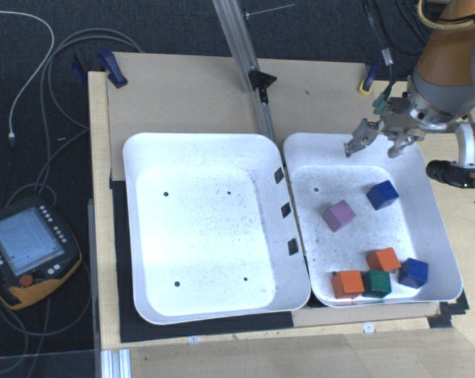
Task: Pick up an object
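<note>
The gripper (380, 142) hangs over the far rim of the right bin (438, 211), its two fingers (358, 141) spread apart with nothing between them. It sits well above the bin floor, so no grasp has begun.

Taking the right bin as the reference: nearest the gripper is a blue cube (382, 194), lying on the bin floor toward its far side, a little inward from the rim beneath the gripper. A purple cube (339, 215) rests near the bin's middle, toward the divider side. Along the bin's near edge a cluster sits close together: an orange cube (348, 283), a green cube (376, 283) just beside it, a second orange cube (384, 259) behind the green one, and a second blue cube (413, 272) at the outer end.

Beside the right bin lies the left bin (142, 211).

As a judgement, the task is at its start: choosing, descending, closing and lifting all remain.
</note>
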`<state>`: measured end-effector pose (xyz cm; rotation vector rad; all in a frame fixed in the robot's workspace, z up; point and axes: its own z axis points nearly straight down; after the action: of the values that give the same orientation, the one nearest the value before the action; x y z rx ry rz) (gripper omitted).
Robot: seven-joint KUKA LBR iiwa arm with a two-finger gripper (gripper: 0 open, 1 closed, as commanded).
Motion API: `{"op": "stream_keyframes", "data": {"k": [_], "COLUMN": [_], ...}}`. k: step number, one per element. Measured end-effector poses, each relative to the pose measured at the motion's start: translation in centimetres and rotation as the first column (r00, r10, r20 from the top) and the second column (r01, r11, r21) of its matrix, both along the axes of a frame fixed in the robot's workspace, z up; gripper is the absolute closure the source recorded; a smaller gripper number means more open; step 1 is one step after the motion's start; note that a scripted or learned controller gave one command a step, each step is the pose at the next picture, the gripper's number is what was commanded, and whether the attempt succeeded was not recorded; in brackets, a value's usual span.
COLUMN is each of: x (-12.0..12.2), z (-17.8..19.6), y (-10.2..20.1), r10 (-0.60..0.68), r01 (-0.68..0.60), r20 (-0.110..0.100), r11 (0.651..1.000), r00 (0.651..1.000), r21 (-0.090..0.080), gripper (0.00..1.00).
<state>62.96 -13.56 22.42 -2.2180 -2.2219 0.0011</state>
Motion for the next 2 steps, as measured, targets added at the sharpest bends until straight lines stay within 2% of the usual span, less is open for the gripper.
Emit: {"op": "stream_keyframes", "data": {"k": [1,2], "x": [-3.5,-6.2], "z": [-7.8,-12.8], "y": [4.5,5.0], "r10": [0.002,-0.002], "r01": [-0.002,0.002], "r20": [-0.009,-0.006], "r11": [1.000,1.000], "r00": [1.000,1.000], "r21": [0.004,0.001], "gripper": [0.00,0.00]}}
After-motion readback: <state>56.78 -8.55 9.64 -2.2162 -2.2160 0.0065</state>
